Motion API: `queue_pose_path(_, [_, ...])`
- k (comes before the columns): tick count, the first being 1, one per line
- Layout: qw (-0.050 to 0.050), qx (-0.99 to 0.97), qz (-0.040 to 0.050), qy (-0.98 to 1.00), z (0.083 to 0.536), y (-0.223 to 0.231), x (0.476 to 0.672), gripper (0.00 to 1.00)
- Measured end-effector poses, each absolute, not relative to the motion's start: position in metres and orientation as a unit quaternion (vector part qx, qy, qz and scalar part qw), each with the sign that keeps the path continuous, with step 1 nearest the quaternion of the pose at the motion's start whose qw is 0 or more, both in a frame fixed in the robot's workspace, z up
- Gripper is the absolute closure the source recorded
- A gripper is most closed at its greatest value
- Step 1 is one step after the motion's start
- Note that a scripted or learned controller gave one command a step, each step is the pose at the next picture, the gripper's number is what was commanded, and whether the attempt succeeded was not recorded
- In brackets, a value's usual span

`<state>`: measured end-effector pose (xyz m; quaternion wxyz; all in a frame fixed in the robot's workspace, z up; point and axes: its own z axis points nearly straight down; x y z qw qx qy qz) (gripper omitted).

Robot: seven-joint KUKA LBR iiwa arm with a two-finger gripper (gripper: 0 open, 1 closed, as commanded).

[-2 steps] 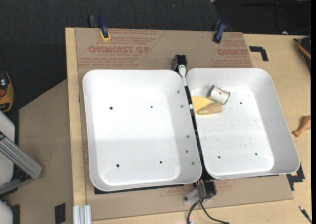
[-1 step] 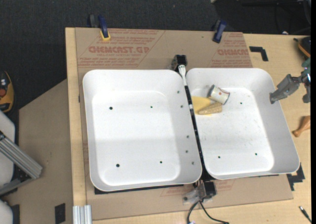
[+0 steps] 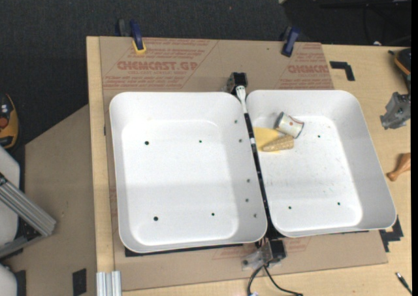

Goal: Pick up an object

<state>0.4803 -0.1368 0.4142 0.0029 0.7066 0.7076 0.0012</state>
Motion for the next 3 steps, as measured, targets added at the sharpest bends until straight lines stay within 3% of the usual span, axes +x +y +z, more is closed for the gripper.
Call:
queue_pose_path(1, [0.002,0.71,-0.0012,0.704,0.396,-0.23,0.478,1.0])
queue_pose_path(2, [0.01,0.706,0.0038,0.708,0.545,-0.219,0.48,1.0])
queue_pose_path(3, [0.001,0.707,0.0001,0.707,0.536,-0.219,0.479,0.0])
